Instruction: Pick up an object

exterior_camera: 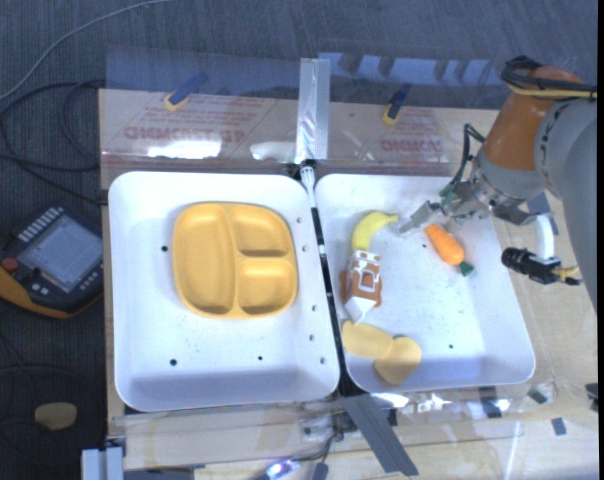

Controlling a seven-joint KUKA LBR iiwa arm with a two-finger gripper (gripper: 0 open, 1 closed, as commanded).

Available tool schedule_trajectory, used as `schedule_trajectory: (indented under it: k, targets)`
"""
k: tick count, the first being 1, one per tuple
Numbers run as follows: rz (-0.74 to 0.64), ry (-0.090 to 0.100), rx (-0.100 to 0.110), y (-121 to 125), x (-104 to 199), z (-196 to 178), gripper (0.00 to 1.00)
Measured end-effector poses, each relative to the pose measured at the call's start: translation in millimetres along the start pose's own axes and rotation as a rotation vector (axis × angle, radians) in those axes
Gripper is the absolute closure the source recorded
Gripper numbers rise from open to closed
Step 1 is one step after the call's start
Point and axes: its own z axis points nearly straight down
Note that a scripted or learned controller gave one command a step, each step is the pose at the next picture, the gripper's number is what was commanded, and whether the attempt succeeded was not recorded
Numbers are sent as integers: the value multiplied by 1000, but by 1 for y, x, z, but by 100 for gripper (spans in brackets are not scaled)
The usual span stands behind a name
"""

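Observation:
In the right bin [482,338] lie an orange carrot [445,243], a yellow banana [370,228], a small brown and white carton [364,278] and two pale yellow rounded pieces [380,348] near the front wall. My gripper [425,214] hangs low over the bin's far part. It sits between the banana and the carrot, just above the carrot's upper end. Nothing can be made out in its grasp.
The left bin [142,348] holds a yellow compartment plate [234,258]. A ridge [322,268] divides the two bins. A black part [527,261] juts out by the right bin's right wall. On the floor to the left lies a handheld control pendant [47,258].

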Motion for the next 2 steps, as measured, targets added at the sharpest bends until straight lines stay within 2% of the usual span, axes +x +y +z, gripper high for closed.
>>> schedule_trajectory:
  k: [1, 2]
  targets:
    - [304, -10, 14, -19, -2, -74, 0]
    - [361, -2, 7, -26, 12, -6, 0]
